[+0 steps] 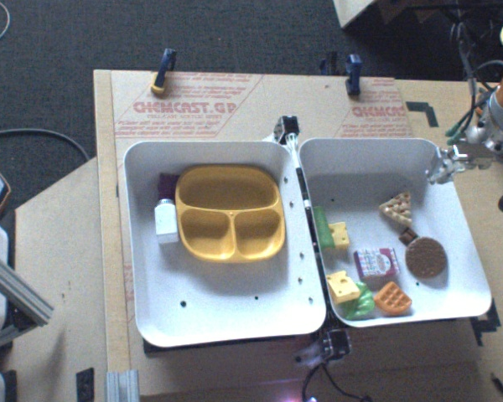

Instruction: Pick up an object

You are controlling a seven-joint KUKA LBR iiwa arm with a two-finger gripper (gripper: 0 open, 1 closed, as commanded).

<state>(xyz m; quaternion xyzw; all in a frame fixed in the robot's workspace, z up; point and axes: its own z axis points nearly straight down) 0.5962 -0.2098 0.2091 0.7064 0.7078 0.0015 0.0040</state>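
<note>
The end effector (pixel 443 164) hangs at the 2 o'clock corner of the right bin (pixel 365 153); it looks small and blurred, so I cannot tell its opening, and nothing shows in it. The toy foods lie below: a waffle (pixel 393 298) at 6 o'clock, a brown cookie (pixel 426 258) at 4 o'clock. The left bin (pixel 151 308) carries a yellow tray (pixel 230 212).

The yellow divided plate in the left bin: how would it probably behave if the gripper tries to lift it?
The yellow divided plate looks like moulded plastic, so probably stiff and light. It lies flat and wide, so the gripper could likely grasp only its thin rim. Held there, it may tilt or slip.
</note>
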